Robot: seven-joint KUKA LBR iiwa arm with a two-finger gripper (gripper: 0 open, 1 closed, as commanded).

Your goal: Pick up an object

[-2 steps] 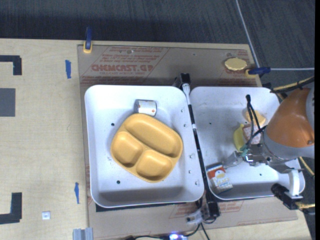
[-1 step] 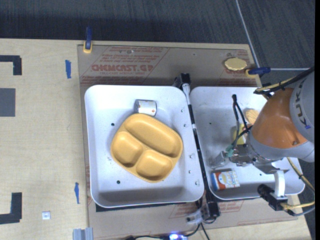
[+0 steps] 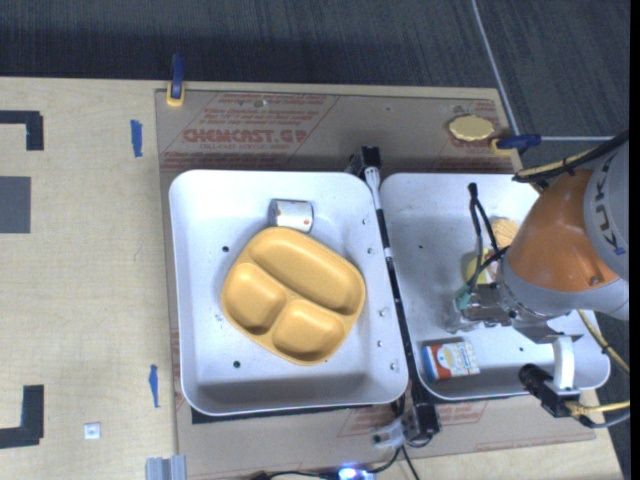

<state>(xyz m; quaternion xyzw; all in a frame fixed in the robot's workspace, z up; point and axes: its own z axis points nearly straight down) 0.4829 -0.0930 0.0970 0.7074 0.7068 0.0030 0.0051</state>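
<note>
Lying flat at the right bin's (image 3: 430,193) near rim, a small carton (image 3: 449,358) is seen just below and left of the gripper (image 3: 487,306), its long axis along that rim. Whether anything is clamped cannot be told. Little room is left against the rim. Farther left, a yellow tray (image 3: 292,293) crowds the left bin (image 3: 200,268).

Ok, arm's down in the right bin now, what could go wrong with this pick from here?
The gripper is buried under the wrist, so a closure on nothing may go unnoticed. The small carton lies against the right bin's front wall, a spot where fingers could hit the rim. A yellow item sits half hidden beside the arm and could get knocked. The yellow divided tray in the left bin looks too broad to grasp easily.
</note>
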